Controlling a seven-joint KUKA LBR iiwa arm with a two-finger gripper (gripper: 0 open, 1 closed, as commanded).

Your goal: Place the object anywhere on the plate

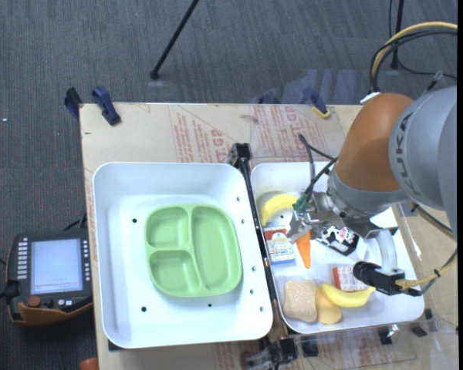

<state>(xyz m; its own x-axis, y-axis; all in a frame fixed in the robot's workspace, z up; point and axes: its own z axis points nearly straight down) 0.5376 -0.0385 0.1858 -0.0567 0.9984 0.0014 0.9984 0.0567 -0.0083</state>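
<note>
**Arm low over the right bin; green plate bare in the left**

The grey arm reaches in from the right, its orange band sitting above the wrist, and the gripper (302, 223) is down inside the right bin (413, 303). Whether it is spread or closed cannot be told from here: the wrist and cabling cover that part. No object can be confirmed in its grasp.

Directly below the gripper lies an orange carrot-shaped piece (304, 250), narrow end pointing toward the near edge. It is the item nearest the tool, though contact cannot be confirmed. Just left of it sits a small carton with a blue and red label (280, 247). A yellow banana (276, 205) lies behind these, toward the far left of the bin. Along the near side rest a tan bread slice (299, 300), a second banana (346, 296) and a small red box (344, 275). A black-and-white item (340, 238) lies under the wrist.

The left bin (112, 206) holds the green divided plate (193, 250), three compartments. The bins touch along a black divider. A handheld pendant with a screen (50, 272) lies off the bench to the left.
</note>
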